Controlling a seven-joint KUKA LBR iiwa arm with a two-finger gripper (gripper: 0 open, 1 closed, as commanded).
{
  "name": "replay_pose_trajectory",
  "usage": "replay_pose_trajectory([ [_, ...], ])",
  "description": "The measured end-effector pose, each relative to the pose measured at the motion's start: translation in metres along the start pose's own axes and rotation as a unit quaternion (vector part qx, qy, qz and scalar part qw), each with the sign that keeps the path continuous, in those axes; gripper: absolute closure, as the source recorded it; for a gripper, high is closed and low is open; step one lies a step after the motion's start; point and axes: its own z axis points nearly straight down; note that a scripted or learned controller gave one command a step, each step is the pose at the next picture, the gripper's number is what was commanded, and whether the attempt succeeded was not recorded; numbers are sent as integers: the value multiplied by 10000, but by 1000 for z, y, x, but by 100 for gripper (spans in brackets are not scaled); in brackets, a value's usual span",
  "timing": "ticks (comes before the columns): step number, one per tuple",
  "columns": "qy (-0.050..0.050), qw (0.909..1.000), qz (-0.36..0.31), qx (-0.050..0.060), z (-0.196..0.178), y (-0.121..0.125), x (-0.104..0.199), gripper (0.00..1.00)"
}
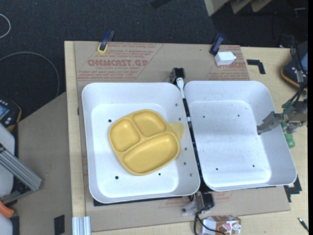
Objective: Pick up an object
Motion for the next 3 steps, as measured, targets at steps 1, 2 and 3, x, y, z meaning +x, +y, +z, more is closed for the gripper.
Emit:
replay_pose_trajectory([
  [1, -29, 9999, -16, -107, -278, -6, 22, 0],
  [2, 16, 10000, -92, 14, -268, -6, 199, 0],
  [3, 0, 10000, -7, -9, -279, -5, 190, 100],
])
